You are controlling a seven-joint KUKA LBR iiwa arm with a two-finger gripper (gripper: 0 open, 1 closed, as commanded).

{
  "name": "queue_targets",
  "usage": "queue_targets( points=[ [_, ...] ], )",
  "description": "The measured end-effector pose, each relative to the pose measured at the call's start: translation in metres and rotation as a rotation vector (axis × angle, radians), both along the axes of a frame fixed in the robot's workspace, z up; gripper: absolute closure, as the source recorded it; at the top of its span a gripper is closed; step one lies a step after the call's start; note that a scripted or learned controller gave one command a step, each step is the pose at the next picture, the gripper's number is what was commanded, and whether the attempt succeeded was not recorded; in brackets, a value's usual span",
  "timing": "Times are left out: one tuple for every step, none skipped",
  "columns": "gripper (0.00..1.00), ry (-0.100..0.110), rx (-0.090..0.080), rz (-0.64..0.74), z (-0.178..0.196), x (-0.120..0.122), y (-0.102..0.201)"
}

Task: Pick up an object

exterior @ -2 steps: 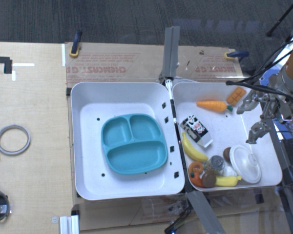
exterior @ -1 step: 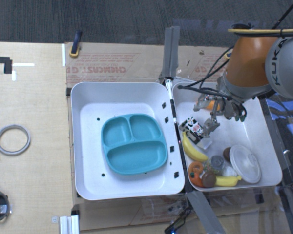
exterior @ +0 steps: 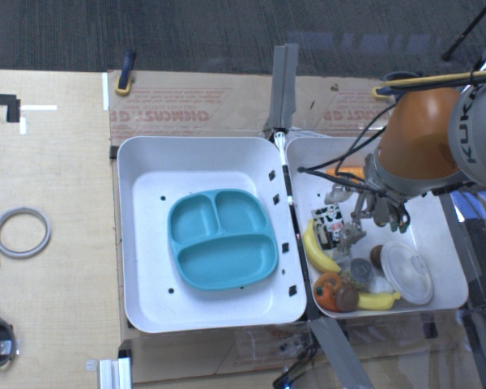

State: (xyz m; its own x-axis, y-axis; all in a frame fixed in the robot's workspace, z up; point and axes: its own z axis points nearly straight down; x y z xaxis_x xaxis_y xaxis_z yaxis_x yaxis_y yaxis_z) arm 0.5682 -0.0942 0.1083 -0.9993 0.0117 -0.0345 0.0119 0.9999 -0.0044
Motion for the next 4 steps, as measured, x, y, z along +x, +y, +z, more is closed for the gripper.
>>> queue_targets(
  points=[
    [0.00, -0.006, 0.001, -0.046, 0.000, -0.040, -0.001],
    [0.00, 0.010, 0.009, -0.219, -0.001, 0.050, -0.018],
    [0.00, 0.010, 0.006, -0.301, -0.001, 0.065, -0.008],
    [0.00, 0.003, 0.007, -0.275, 0.000, 0.091, -0.120]
  ],
)
